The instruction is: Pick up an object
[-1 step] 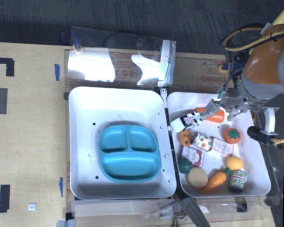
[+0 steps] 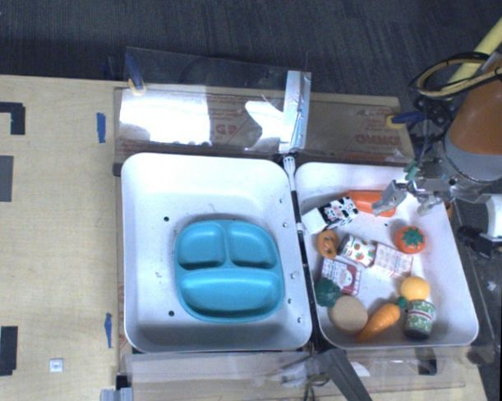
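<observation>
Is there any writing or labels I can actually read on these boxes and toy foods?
Nothing reads clearly here.
Cardboard behind the bins: red print, too blurred to read.
Red and white packets: printing too small to read.
Black and white carton: a pattern, no legible words.
Small bottle: label too small to read.

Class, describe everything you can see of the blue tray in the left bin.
The blue tray is a rounded, turquoise, plastic-looking dish with three compartments: two smaller ones along its far side and one wide one nearer the camera. It lies flat and right way up, roughly in the middle of the left bin, resting on the bin's white floor. Its compartments hold nothing, and nothing else touches it.
</observation>
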`<state>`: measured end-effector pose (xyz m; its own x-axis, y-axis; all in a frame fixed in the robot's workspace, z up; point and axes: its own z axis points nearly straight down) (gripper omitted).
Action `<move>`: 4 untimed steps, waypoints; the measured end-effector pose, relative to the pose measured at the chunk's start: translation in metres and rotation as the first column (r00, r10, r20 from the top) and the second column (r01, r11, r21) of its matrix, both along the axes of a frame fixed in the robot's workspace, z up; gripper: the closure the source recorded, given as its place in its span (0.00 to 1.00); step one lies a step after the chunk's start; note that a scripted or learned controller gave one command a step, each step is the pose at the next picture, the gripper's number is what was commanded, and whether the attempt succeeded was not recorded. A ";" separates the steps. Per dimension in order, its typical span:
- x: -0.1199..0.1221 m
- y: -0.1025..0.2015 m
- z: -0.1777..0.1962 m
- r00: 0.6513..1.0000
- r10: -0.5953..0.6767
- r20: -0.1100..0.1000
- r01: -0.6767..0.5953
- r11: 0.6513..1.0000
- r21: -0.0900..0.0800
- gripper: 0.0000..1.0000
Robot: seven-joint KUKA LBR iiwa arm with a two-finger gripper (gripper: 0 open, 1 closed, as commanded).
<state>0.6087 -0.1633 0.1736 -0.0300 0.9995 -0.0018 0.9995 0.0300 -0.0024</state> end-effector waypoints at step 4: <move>-0.068 -0.056 -0.014 0.946 -0.324 0.005 0.324 0.946 0.001 0.00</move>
<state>0.5404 -0.2190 0.1593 0.2957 0.9553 -0.0006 0.9553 -0.2957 0.0031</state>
